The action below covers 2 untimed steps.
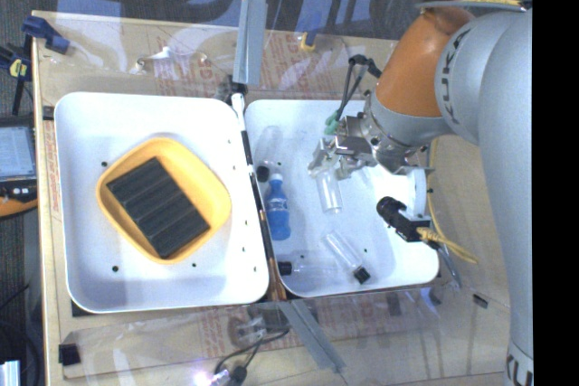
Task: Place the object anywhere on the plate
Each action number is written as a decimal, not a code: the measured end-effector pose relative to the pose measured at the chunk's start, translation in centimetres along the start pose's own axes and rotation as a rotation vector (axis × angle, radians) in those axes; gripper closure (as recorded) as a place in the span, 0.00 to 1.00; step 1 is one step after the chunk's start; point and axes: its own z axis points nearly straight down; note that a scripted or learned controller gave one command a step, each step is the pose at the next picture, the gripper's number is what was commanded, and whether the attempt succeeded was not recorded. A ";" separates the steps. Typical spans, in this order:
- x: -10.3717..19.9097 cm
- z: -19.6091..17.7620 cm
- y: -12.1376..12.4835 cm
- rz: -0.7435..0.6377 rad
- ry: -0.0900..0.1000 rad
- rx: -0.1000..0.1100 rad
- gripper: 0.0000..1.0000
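Note:
A yellow plate lies in the left bin, with a dark ridged rectangular slab resting across its middle. In the right bin are a blue bottle by the left wall, a clear bottle near the middle and a clear tube with a black cap toward the front. My gripper hovers over the right bin, just above the clear bottle's upper end. Its fingers stand open with nothing between them.
Two small black bits lie by the right bin's left wall, one above the blue bottle and one at the front. A raised divider separates the bins. The arm's grey body covers the right side of the bench.

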 end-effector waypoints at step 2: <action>13.0 2.0 2.7 -0.371 0.000 -0.003 1.00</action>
